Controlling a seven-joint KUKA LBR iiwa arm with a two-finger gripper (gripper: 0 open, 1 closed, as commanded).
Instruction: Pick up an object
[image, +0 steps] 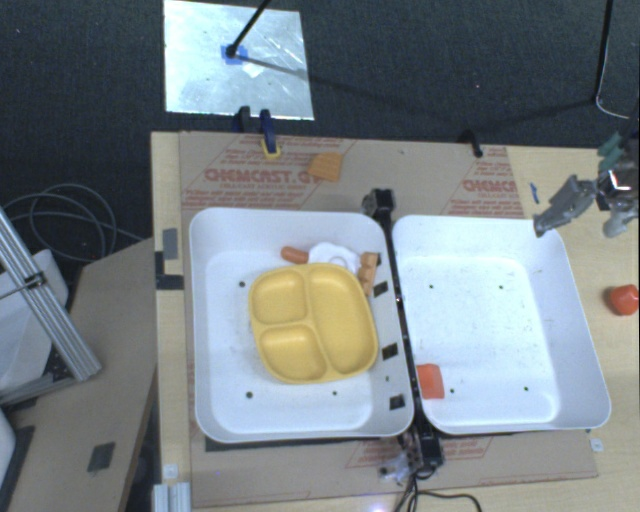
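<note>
From the overhead camera I see the left bin (215, 300) holding a yellow divided plate (310, 322), with an orange sausage-shaped piece (295, 255), a white piece (333, 256) and a tan block (368, 268) at its far side. The right bin (560, 330) holds an orange block (429, 380) at its near-left corner. My tool (556, 212) hovers over the right bin's far-right rim, holding nothing; whether it is apart or together I cannot tell.

A slim grey metal claw (548, 222) is showing at the frame's right, joining a pale grey wrist with darker fittings.
</note>
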